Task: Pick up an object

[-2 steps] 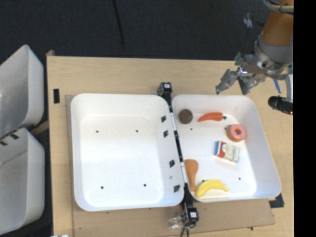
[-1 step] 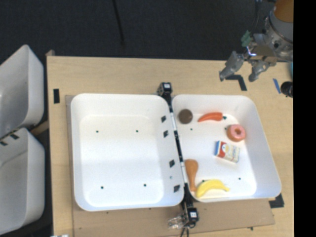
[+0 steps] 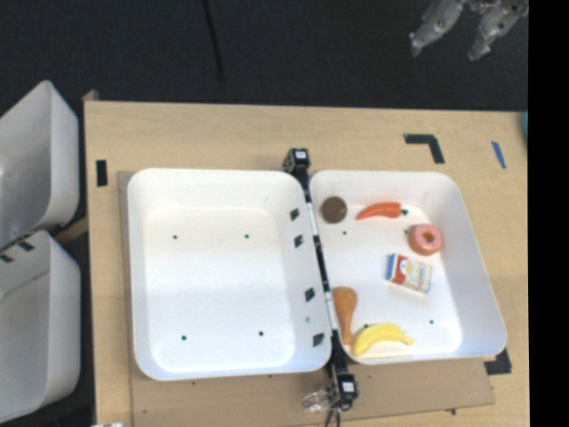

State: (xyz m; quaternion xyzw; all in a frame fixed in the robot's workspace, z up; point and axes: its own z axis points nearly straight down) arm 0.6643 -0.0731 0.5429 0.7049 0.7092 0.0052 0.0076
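The right bin (image 3: 462, 212) holds several small objects. A brown round piece (image 3: 333, 209) lies at its far left, with a red-orange chili pepper (image 3: 380, 210) just right of it. A pink doughnut (image 3: 425, 239) sits near the right wall, and a small white carton with red and blue print (image 3: 409, 272) lies below it. A tan drumstick-shaped piece (image 3: 344, 307) and a yellow banana (image 3: 382, 337) rest at the near edge. My gripper (image 3: 458, 27) hangs open high at the top right, beyond the bench and well away from every object.
The left bin (image 3: 213, 274) sits beside the right one, joined along a divider with black clips (image 3: 311, 265). The wooden bench top (image 3: 204, 132) bears black and blue tape marks. White rounded shapes (image 3: 31, 238) stand at the left edge.
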